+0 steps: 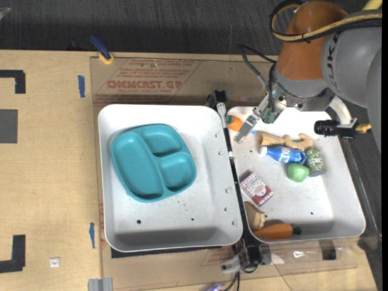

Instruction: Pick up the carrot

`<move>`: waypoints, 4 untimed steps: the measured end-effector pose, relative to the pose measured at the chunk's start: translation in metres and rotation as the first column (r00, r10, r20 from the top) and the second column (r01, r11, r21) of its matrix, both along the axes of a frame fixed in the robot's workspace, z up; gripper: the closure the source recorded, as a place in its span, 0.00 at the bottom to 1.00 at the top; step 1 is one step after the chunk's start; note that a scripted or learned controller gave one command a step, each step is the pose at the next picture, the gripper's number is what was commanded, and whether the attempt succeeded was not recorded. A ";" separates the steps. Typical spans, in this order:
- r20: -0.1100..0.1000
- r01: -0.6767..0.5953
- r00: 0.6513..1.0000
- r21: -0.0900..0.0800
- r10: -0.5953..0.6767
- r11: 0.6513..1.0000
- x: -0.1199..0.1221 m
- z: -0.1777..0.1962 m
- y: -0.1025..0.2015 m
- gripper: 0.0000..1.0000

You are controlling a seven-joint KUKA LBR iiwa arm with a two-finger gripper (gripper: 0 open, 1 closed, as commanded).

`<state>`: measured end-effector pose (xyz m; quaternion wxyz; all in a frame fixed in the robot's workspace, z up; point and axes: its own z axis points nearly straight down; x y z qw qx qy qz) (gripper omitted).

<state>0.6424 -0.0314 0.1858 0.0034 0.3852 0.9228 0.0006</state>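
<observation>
Camera view puts the tool [250, 125] at the far left corner of the right-hand bin [339, 214], just beside a small orange piece [234, 125] at the bin wall. Whether the tool is spread or closed I cannot tell, and nothing is visibly held in it. The carrot [276, 230] lies well apart from it, at the near edge of the same bin, its long axis running left to right with the dark stem end to the right. I judge the coming move to be a long travel toward the near rim.

Count: two bins, one carrot, one teal divided plate [153, 161] in the left bin [118, 223], one green ball [297, 173], one blue bottle [284, 155], one small can [314, 161], one red packet [256, 188].
</observation>
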 end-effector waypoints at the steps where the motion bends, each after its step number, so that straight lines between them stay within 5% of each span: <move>1: -0.002 0.454 0.891 0.001 -0.454 0.891 -0.005 -0.001 -0.004 0.00; 2: -0.003 0.664 0.747 0.002 -0.664 0.747 0.009 -0.001 -0.027 0.00; 3: -0.007 0.711 0.703 -0.003 -0.711 0.703 0.007 -0.081 -0.073 0.00; 4: 0.020 0.705 0.709 0.015 -0.705 0.709 0.017 -0.054 -0.071 1.00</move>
